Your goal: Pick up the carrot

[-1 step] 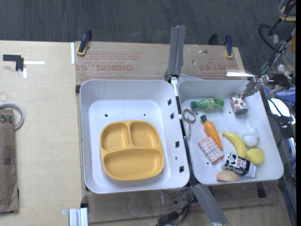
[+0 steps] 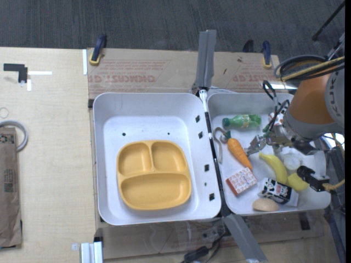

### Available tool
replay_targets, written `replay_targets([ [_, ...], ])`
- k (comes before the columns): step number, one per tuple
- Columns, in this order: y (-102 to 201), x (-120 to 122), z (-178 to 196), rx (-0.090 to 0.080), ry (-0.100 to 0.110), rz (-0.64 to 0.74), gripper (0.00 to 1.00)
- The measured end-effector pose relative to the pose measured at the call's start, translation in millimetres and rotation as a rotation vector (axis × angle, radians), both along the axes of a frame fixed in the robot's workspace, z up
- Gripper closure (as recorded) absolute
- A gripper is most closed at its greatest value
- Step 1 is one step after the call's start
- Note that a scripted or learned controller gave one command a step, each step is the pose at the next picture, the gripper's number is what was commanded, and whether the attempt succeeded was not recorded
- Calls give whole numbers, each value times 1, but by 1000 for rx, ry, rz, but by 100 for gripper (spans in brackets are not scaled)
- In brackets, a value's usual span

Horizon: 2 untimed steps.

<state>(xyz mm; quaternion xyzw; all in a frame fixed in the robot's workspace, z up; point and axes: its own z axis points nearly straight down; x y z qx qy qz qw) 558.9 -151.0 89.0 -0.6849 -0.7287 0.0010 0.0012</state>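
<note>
The approach step is judged to be in hand: the carrot (image 2: pixel 239 152) is not yet grasped. It lies in the right bin (image 2: pixel 312 201), pointing slantwise, just beside the end effector (image 2: pixel 258 143) on the side away from the arm and slightly nearer the camera. The end effector is seen low over the bin, and its two fingers appear spread apart, with nothing between them.

For the next move, a short shift toward the carrot's middle is called for, with the fingers turned across its narrow width before being lowered and pressed together.

Room is tight. Beyond the carrot from the end effector, a grey metal hook (image 2: pixel 219 137) and the wall shared with the left bin (image 2: pixel 104 147) are found, so little overshoot is allowed. A green bottle (image 2: pixel 244 120) lies just behind the end effector, toward the far wall. A banana (image 2: pixel 278 169) lies close on the arm's side, and a red and white packet (image 2: pixel 241 181) sits just beyond the carrot's tip, toward the near wall. A black and white carton (image 2: pixel 276 190) and a tan roll (image 2: pixel 266 205) lie further off, near the front wall. The yellow divided plate (image 2: pixel 154 174) in the left bin is well apart and no obstacle.
</note>
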Motion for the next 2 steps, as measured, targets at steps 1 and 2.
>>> replay_targets([
  [1, 81, -32, 100, 1, 0, 517, 0],
  [2, 79, -31, 105, 2, 4, 512, 100],
])
